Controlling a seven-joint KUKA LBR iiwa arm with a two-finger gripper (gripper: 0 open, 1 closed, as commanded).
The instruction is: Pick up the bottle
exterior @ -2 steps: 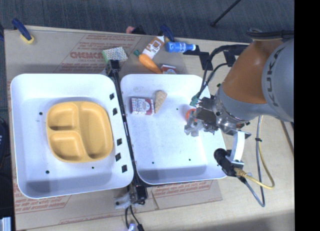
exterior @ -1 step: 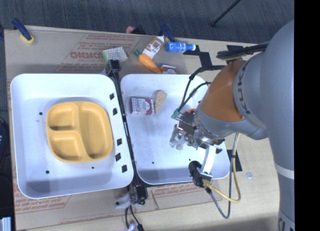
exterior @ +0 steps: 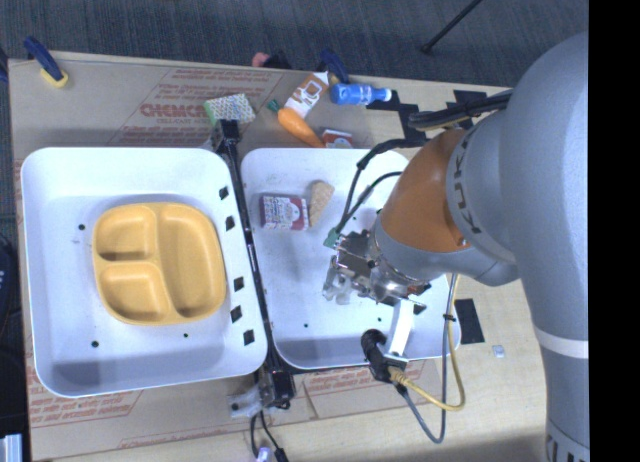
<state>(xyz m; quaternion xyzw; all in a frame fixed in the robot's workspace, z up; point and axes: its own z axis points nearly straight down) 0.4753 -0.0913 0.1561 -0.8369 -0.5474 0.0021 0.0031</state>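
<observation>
Gripper [exterior: 340, 285] is low in the right bin [exterior: 300, 335], jaw state unclear; bottle [exterior: 358, 95] lies well apart outside it, so it may grab nothing

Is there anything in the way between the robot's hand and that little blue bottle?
Yes. The hand hangs inside the right bin, while the blue bottle lies outside it on the cardboard beyond the far rim. That rim, and the carrot and small box by it, lie roughly between.

One fixed camera looks down slantwise on both white bins [exterior: 40, 250].
</observation>
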